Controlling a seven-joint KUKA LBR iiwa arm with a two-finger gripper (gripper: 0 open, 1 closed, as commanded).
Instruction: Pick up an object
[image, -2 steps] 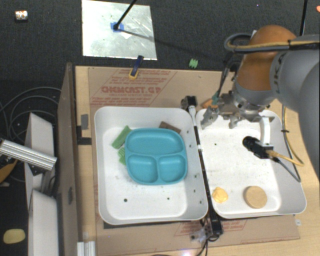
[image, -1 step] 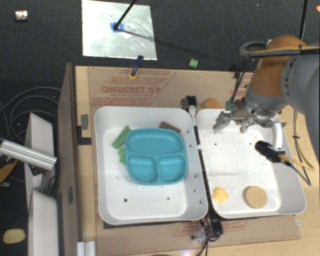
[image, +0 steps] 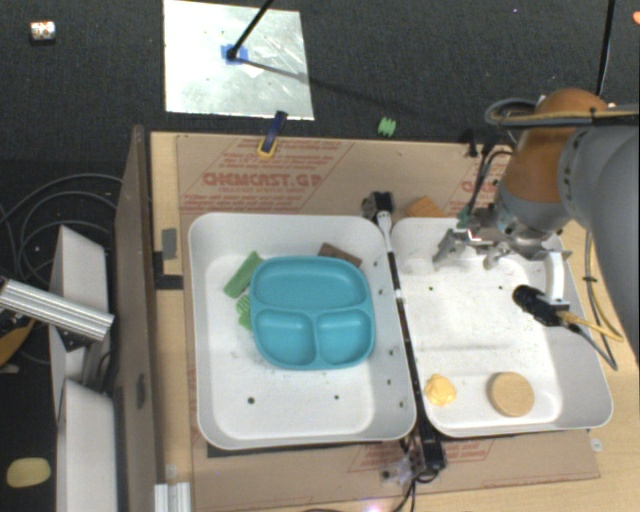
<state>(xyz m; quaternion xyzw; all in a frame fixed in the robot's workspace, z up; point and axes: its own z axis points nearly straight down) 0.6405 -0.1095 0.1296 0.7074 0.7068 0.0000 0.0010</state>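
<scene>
Grey arm (image: 590, 170) bends in from right — tool (image: 470, 247) pointing down.

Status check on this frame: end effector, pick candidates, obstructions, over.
End effector over far end of right bin, no object at it. Yellow lump and tan disc at near end, apart, untouched. Bare bin floor between them and end effector.

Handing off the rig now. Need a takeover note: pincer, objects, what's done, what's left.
Pincer: above the far end of the right bin, no object seen in it.
Right bin, near end: yellow lump, tan disc.
Left bin: blue divided tray, with a green piece at its left and a brown piece behind it.
Done: nothing lifted.
Left: the whole pick.
</scene>
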